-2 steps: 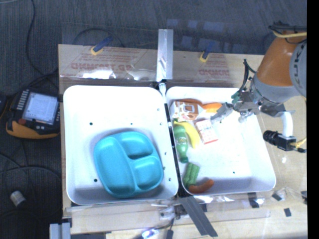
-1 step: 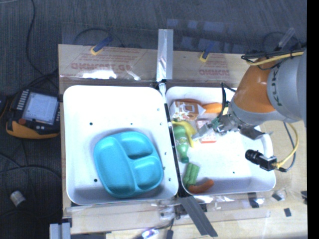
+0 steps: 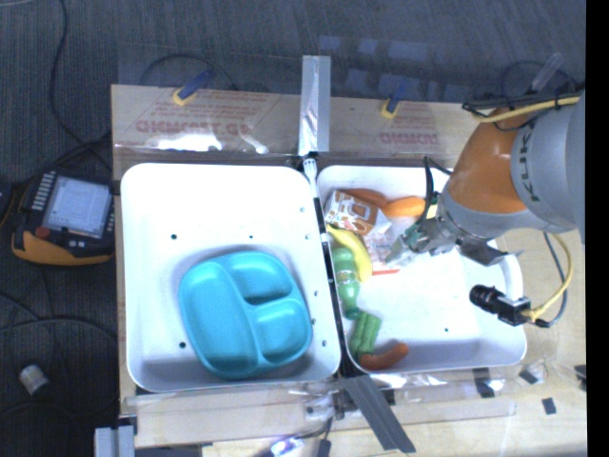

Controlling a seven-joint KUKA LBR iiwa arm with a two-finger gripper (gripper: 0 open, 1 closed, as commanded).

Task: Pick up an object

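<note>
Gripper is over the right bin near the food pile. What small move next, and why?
Probably a short descent: the gripper hovers at the right edge of the cluster, beside the banana and the orange, with nothing visibly between its fingers. The blue tray sits in the other bin.

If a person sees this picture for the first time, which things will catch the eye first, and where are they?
The blue tray, with its compartments, lies in the left bin and stands out most. In the right bin, toy food is crowded along the left wall: a banana, green pieces and a sausage. The arm with its orange band reaches in from the right, its pincer low near the food.
</note>
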